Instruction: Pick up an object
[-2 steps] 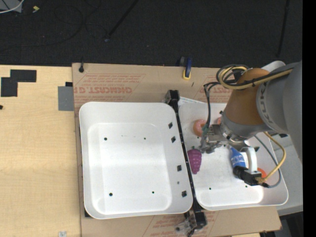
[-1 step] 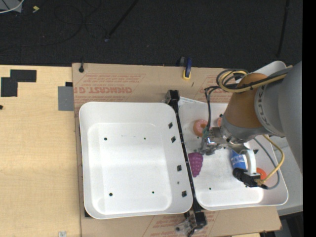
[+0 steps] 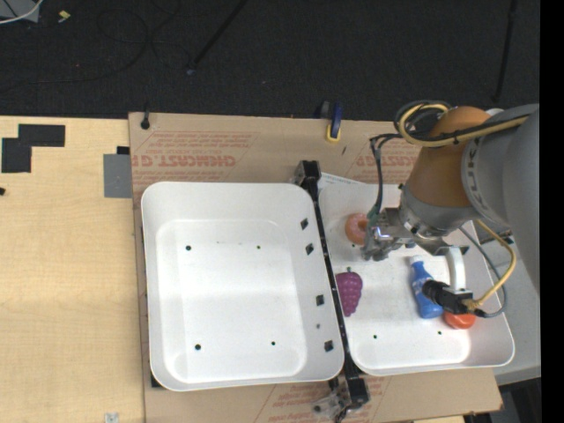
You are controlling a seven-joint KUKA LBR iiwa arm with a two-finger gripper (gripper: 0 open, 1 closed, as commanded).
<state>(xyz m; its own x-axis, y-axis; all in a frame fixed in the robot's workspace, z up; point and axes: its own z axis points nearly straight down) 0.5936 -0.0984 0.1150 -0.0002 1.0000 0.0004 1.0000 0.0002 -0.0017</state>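
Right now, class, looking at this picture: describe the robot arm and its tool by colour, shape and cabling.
The arm is a thick grey rounded body with an orange band above the wrist. Yellow and black cables loop over it. The tool is small, dark and metallic.

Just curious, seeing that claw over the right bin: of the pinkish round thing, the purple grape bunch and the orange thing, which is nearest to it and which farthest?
From the gripper:
1. Pinkish round thing, just left.
2. Purple grape bunch, below-left.
3. Orange thing, lower right.
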